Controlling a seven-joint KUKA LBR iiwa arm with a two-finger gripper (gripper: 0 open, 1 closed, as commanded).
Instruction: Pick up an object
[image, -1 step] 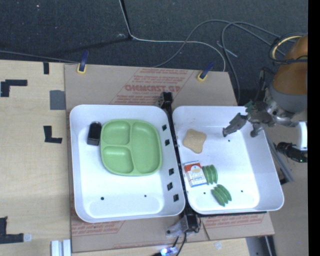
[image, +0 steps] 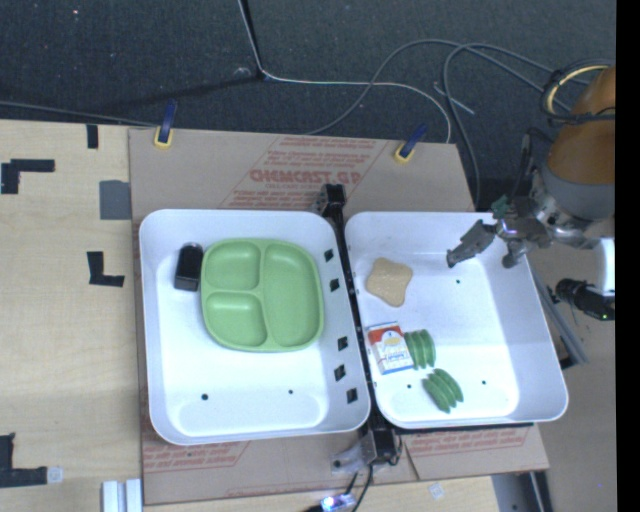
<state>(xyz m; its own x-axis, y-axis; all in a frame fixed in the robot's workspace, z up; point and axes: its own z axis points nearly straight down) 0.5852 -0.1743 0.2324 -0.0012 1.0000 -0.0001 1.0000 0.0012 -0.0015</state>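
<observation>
In the right bin (image: 480, 330) lie a tan, lumpy piece like bread (image: 388, 281), a small red and white box (image: 388, 349) and two green pods, one beside the box (image: 422, 347) and one nearer the front (image: 442, 389). My gripper (image: 483, 257) hangs over the far right part of this bin, to the right of the tan piece and apart from it. Its fingers (image: 464, 248) stand open with nothing between them. The grey arm with its orange band (image: 580, 150) enters from the right edge.
The left bin (image: 240, 405) holds a green divided plate (image: 263, 294) and a small black object (image: 188, 267) at the plate's left. A black divider strip (image: 345, 300) runs between the bins. Cables (image: 400, 75) trail over the dark floor behind the bench.
</observation>
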